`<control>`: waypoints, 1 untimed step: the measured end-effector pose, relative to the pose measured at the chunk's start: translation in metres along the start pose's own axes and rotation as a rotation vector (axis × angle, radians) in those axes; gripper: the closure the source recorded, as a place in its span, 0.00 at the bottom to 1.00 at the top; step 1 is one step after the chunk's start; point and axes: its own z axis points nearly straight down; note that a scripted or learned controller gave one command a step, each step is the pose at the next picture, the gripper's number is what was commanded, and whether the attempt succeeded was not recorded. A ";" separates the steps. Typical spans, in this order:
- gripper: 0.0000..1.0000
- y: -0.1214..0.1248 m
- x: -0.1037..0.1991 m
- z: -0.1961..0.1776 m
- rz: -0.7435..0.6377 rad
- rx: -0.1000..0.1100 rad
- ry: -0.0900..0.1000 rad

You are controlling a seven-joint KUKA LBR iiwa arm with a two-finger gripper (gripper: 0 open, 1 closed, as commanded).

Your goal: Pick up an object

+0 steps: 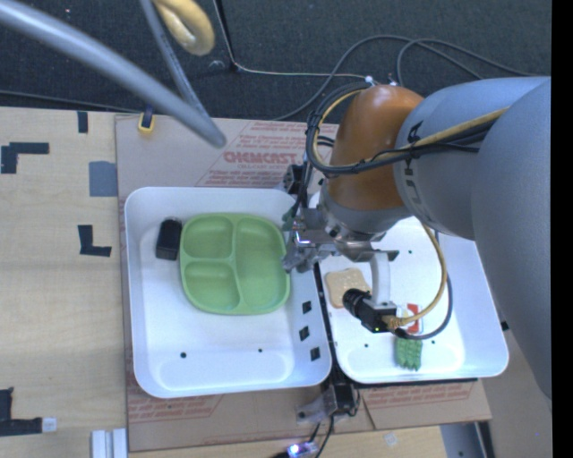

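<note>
Pale wooden tabletop [54, 295] with some black tape marks [89, 240] carries a sheet of brown cardboard [260, 152], and on this cardboard two shallow white bins stand side by side. Behind the tabletop is a dark floor [295, 27].

The end effector [304, 240] is low over the border between the two bins, near their far side. From this slanted view I cannot tell if it is wide or narrow, and nothing is seen held in it. Above it rises the wrist with the orange band [372, 134], and the big grey arm [474, 152] comes in from the right and covers the far part of the right bin [466, 313].

Just beside the end effector, on the left, lies a green plate [235, 264] with three compartments. It lies flat in the left bin [224, 358], and its right edge is very close to the end effector; I cannot tell if they touch. A small black block [168, 239] lies against the left edge of the plate.

In the right bin, a flat tan piece [340, 284] lies near the left wall, just in front of the end effector and partly hidden by robot parts. Farther toward the front edge of this bin lies a small green piece [408, 352], well apart from the end effector.
</note>
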 end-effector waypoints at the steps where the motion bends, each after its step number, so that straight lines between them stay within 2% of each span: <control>1: 1.00 -0.026 0.035 0.000 0.000 -0.001 -0.001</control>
